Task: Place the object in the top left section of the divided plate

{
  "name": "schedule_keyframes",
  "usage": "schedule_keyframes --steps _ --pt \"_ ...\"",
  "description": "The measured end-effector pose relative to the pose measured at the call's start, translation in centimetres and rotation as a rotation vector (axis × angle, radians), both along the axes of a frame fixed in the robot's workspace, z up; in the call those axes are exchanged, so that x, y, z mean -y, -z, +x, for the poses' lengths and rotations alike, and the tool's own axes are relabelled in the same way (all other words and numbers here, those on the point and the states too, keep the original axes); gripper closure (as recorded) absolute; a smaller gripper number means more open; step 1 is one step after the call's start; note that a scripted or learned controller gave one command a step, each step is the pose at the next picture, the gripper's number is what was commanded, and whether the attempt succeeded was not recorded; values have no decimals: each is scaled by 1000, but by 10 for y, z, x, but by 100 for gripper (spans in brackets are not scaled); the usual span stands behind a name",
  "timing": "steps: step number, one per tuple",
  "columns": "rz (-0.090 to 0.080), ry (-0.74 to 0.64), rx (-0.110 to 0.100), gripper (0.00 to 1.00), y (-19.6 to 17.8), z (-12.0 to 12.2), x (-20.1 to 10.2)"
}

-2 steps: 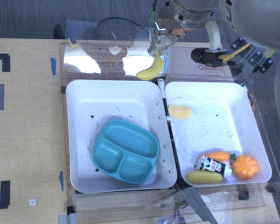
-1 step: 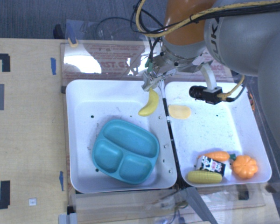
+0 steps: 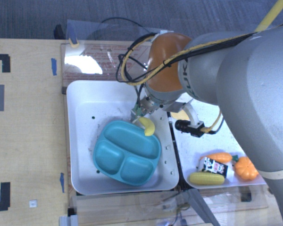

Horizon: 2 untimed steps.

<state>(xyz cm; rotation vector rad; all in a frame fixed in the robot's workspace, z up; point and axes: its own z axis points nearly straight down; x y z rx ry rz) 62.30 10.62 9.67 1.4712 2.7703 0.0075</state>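
A blue divided plate (image 3: pixel 125 152) lies in the left white bin (image 3: pixel 82 126). A small yellow banana-like object (image 3: pixel 147 125) sits at the plate's upper right rim, directly under my gripper (image 3: pixel 141 114). The arm's orange band and grey wrist hang above it and hide most of the fingers. I cannot tell whether the yellow object is between the fingers or only resting on the rim.
The right bin (image 3: pixel 203 173) holds a corn cob (image 3: pixel 206 178), a carrot (image 3: pixel 218 157), a black-and-white carton (image 3: pixel 213 166) and an orange pumpkin-like toy (image 3: pixel 245 168). Black and yellow cables loop over the wrist. A divider wall (image 3: pixel 173 149) separates the bins.
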Motion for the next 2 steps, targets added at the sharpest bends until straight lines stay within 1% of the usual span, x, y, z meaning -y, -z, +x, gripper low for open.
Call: schedule_keyframes --steps 1,2 --pt "1 -112 2 100 8 38 -87" --pt "3 -158 14 100 -153 41 -112"
